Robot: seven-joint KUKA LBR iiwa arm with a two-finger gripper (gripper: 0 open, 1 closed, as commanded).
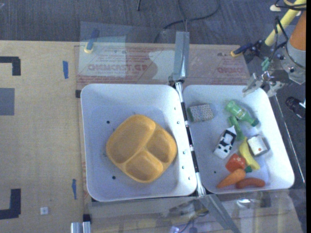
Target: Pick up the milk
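Camera view: gripper (262,81) sits over the far-right corner of the right bin (284,144), up and right of the milk (225,143) and well apart from it. Jaws: cannot tell from this angle, too small and cluttered w/ cables. Nothing visibly held.

Milk = small white carton w/ black cow patches, lying tilted near the middle of the right bin. Around the milk: green bottle (239,111) just behind it, speckled grey block (201,112) behind and toward the divider, small white box (257,145) on its right, yellow banana (247,156) and red tomato (235,162) right in front, carrot (232,178) and sausage (250,182) further front.

Step, my read: approach phase, pick not started yet. Next move needs the arm to travel in over the milk, line the jaws across the carton's narrow side, then drop. Tight spot: the banana and the tomato sit near the milk's front end, the bottle near its back, so approach from the divider side looks cleaner.

Surface/room: left bin (92,106) beside the milk's bin holds a yellow divided tray (141,147). Both bins rest on a light wood bench (39,130) w/ blue tape marks; clear plastic sheet behind the bins, dark carpet and cables beyond that.
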